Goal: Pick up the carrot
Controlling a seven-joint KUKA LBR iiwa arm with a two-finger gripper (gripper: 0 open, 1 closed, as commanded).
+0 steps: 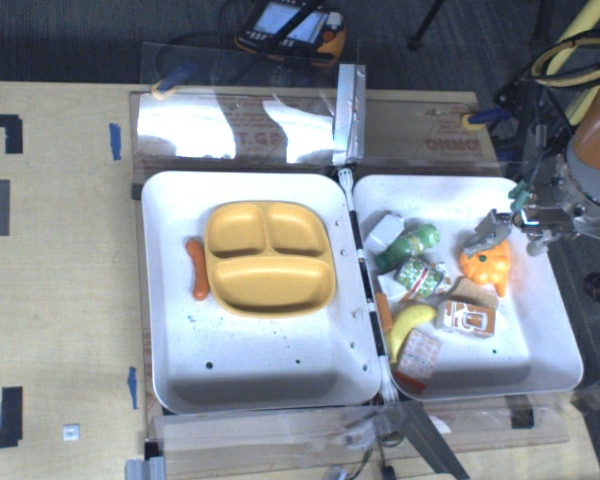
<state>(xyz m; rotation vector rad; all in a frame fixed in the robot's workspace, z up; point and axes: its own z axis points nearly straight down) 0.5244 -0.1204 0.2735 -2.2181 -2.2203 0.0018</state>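
**Gripper parked over wrong bin, carrot far left**

Gripper [492, 230] hangs at the right bin's [550, 368] far right side, just above the orange pepper-like toy [486, 264]. Fingers look parted, nothing between them; blur makes that a judgement.

Carrot [197, 268] lies in the left bin [170, 348], on the floor just left of the yellow divided plate [270, 256], close against its rim, long axis running near-to-far.

Risks, my read:
- Arm must cross the ridge between the bins; a low transit could clip it.
- Carrot sits tight to the plate, so a finger may land on the rim and shove the plate or roll the carrot away.
- Closing along the carrot's length instead of across it would miss.
- Orange toy under the gripper is a wrong-target trap: similar colour.
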